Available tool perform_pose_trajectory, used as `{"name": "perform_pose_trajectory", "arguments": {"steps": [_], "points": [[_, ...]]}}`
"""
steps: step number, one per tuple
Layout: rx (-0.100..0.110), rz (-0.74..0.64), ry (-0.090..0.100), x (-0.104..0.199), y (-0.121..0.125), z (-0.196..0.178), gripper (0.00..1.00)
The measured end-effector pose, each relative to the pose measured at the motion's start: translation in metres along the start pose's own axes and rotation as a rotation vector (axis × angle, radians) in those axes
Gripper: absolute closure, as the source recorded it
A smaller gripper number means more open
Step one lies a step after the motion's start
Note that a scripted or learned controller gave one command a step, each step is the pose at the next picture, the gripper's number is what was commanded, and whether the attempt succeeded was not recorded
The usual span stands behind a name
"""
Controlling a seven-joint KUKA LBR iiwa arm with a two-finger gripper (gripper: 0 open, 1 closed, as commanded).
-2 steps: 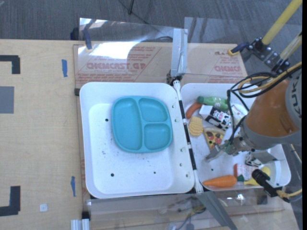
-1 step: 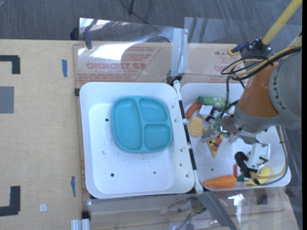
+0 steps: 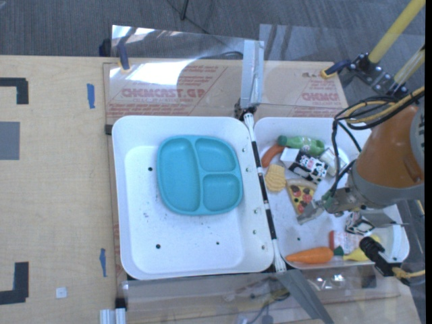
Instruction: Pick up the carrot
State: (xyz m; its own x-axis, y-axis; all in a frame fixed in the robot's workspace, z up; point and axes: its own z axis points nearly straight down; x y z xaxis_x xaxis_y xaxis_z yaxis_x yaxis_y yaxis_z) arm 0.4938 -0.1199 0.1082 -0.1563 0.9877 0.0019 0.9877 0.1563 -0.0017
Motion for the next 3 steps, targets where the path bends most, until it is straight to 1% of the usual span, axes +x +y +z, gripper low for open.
{"name": "perform_pose_trajectory", "arguments": {"steps": [1,2,3], "points": [[-0.010,0.173,-0.006,0.011,0.036,0.019,0.00],[-0.015,0.036,-0.007,0.019,-0.007,0.019,0.00],[-0.021,0.039,-0.015,0.016,-0.007,0.008,1.00]]}}
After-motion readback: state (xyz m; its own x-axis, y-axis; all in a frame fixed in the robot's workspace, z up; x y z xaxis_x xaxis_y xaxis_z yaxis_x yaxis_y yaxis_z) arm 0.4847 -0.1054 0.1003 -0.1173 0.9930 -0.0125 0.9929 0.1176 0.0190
